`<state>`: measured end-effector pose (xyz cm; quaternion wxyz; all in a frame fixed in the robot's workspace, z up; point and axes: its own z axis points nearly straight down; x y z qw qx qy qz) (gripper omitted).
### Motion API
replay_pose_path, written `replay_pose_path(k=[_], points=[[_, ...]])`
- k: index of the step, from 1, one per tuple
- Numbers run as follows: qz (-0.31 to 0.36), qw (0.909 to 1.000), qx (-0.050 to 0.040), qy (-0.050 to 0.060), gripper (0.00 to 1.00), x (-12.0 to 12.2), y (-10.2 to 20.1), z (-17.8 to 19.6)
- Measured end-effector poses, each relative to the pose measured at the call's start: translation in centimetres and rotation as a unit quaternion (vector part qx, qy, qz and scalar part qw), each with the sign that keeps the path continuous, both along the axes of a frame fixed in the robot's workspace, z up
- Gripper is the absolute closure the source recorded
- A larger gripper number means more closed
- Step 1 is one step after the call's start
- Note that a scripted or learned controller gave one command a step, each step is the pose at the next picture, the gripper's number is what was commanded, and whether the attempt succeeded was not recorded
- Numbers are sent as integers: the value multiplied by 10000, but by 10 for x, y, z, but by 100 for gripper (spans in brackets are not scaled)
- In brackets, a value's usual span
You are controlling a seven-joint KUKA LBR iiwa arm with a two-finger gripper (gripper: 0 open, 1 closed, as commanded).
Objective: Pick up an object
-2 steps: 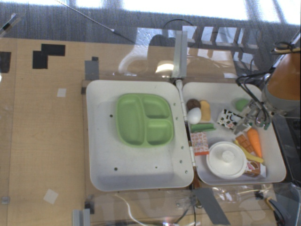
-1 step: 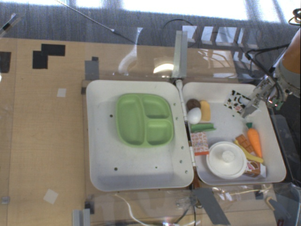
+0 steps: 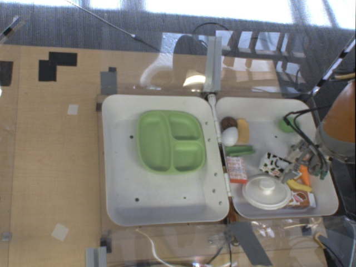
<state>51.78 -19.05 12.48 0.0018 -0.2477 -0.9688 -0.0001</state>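
The right bin [image 3: 261, 107] holds several small objects: a brown ball [image 3: 228, 122], a white egg [image 3: 230, 136], a tan piece [image 3: 243, 130], a green stick [image 3: 240, 149], a red and white box [image 3: 237, 169], a black-and-white patterned packet [image 3: 274, 164], a white round lid [image 3: 267, 191], a green round piece [image 3: 286, 124], and orange and yellow pieces [image 3: 301, 183]. My gripper [image 3: 300, 163] hangs low over the bin's right side, just right of the patterned packet and above the orange pieces. Nothing shows between its fingers.
The left bin [image 3: 122, 204] carries a green divided plate [image 3: 171, 141]. A ridge [image 3: 218, 149] separates the two bins. A black cable [image 3: 297, 115] loops from the arm over the right bin's far corner. Bare wooden bench lies to the left.
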Motion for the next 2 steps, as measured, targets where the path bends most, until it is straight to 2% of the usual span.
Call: replay_pose_path(k=[1,2], points=[[320,9994,-28,-107,100,-27,30,105],[236,9997,-4,-65,100,-16,86,98]])
